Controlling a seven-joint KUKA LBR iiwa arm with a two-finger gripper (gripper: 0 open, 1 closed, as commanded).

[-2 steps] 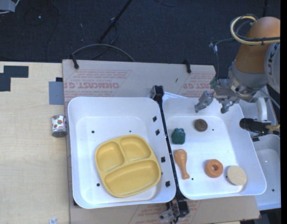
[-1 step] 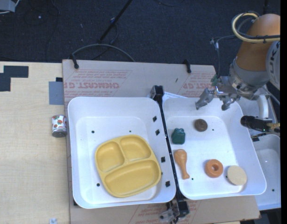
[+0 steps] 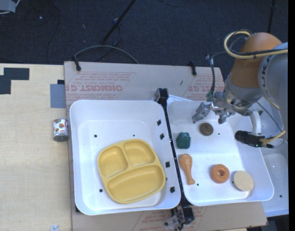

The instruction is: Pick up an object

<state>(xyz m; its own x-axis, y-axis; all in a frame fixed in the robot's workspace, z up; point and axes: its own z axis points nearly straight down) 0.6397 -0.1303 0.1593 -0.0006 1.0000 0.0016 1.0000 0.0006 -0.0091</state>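
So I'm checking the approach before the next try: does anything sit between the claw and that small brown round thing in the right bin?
Nothing visible does. The claw hangs just above the brown round thing, with bare bin floor around it. The green block sits off to the side.

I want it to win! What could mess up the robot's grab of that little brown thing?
The gripper hovers just above the small brown round piece, not yet around it. Being small and rounded, that piece might slip or roll away as the fingers close. It also lies near the right bin's back wall, so the gripper could bump that wall. The green block sits nearby and might get nudged.
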